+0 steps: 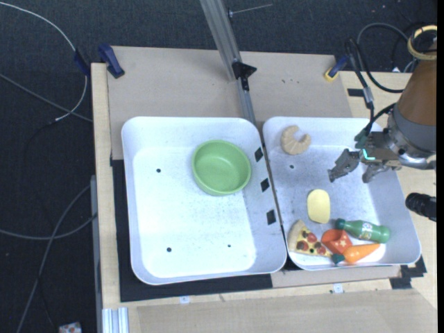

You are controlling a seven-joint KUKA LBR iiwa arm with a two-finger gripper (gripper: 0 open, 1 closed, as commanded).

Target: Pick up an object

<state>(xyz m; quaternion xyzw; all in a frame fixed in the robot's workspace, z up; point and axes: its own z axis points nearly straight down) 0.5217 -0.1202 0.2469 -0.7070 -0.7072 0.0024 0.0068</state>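
Hand [356, 166] hung spread and empty over the right bin [409, 217]. Best bet: drop straight onto the lemon [318, 206], which lay apart from the clutter.

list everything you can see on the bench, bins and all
white bins: 2, white, side by side on the bench
green bowl: 1, green, upper middle of the left bin
croissant: 1, tan, top left of the right bin
lemon: 1, pale yellow, middle of the right bin
pizza slice: 1, yellow with red spots, bottom left of the right bin
green bottle: 1, green with red label, lying near the bottom of the right bin
red pepper: 1, red, between pizza slice and carrot
carrot: 1, orange, bottom edge of the right bin
clamps: 2, blue, back corners of the bench
metal pole: 1, grey, slanting in from the top
gripper: 1, dark, open, over the right bin's right side, holding nothing
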